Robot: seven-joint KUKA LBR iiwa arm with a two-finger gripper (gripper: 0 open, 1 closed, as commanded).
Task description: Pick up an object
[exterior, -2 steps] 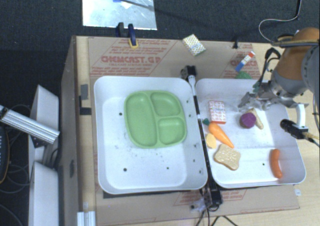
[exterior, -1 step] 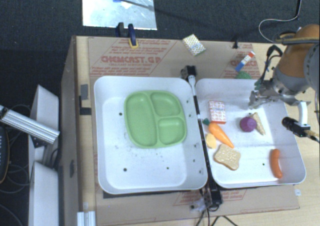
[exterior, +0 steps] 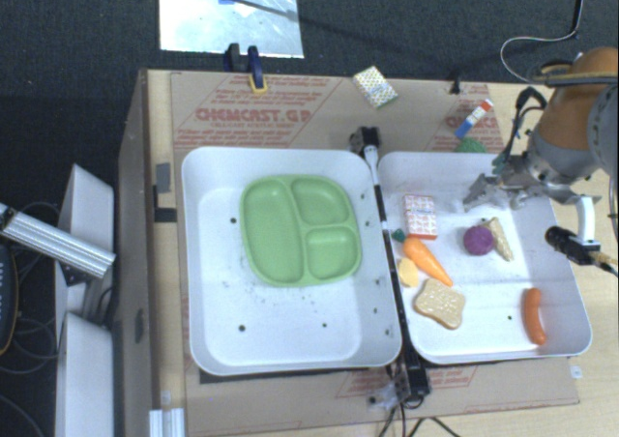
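- The gripper [exterior: 495, 189] is seen over the upper right part of the right bin [exterior: 571, 336], with its fingers spread wide and nothing held between them.
- A toy carrot [exterior: 427, 260] is found in the right bin's left half; its long axis runs diagonally, the narrow tip pointing to the lower right.
- A slice of toast [exterior: 440, 304] is noted just below the carrot, and a pink patterned block [exterior: 420, 216] just above it.
- A purple round toy [exterior: 479, 239] is recorded below the gripper, touching a pale wedge [exterior: 501, 238].
- An orange sausage [exterior: 534, 315] lies near the bin's right corner, its long axis nearly vertical.
- A green divided plate [exterior: 299, 230] is seated in the left bin [exterior: 218, 334].
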